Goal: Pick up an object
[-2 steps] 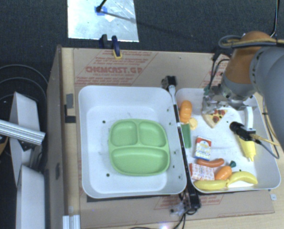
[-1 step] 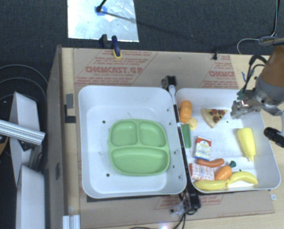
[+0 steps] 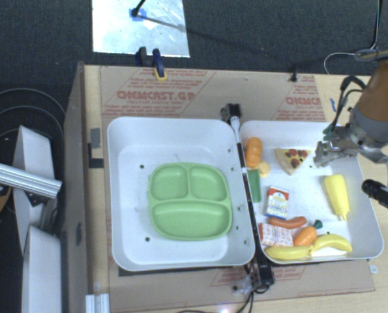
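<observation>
I see the gripper (image 3: 324,152) low over the right bin (image 3: 370,237), near its far right side; I cannot tell how it is set. Just beside it toward the divider lies a pizza slice (image 3: 291,159), tip pointing at the near edge. The corn (image 3: 337,195) lies near the right wall, long axis running far to near, slightly slanted. A banana (image 3: 308,248) stretches along the near edge, with a carrot (image 3: 304,236) and sausage (image 3: 287,223) just above it. A small carton (image 3: 278,203) sits mid-bin; its print is too small to read. The left bin (image 3: 128,142) holds a green tray (image 3: 190,200). The board (image 3: 200,87) beneath reads "CHEMCAST GP".
</observation>
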### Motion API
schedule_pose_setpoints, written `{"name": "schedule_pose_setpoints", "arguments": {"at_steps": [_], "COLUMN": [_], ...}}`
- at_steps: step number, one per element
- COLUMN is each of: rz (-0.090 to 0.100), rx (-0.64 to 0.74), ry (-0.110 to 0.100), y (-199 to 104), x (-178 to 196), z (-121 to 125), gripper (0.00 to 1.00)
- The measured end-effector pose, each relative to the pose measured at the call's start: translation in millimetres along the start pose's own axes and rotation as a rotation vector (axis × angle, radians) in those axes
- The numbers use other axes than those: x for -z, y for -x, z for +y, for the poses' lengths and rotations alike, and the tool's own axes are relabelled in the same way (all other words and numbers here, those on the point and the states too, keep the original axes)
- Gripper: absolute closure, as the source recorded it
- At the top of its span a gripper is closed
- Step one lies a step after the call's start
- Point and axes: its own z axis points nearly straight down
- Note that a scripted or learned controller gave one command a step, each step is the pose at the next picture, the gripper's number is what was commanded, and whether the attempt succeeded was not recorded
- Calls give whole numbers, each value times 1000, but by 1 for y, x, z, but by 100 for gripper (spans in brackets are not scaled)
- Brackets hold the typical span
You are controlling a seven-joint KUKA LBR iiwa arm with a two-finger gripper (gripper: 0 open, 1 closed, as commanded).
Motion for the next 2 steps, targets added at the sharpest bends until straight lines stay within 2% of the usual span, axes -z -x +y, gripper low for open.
{"name": "schedule_pose_setpoints", "arguments": {"at_steps": [1,2], "rz": [-1,0], "rx": [0,0], "ry": [0,-4], "y": [1,2], "x": [-2,-98], "z": [1,7], "gripper": [0,0]}}
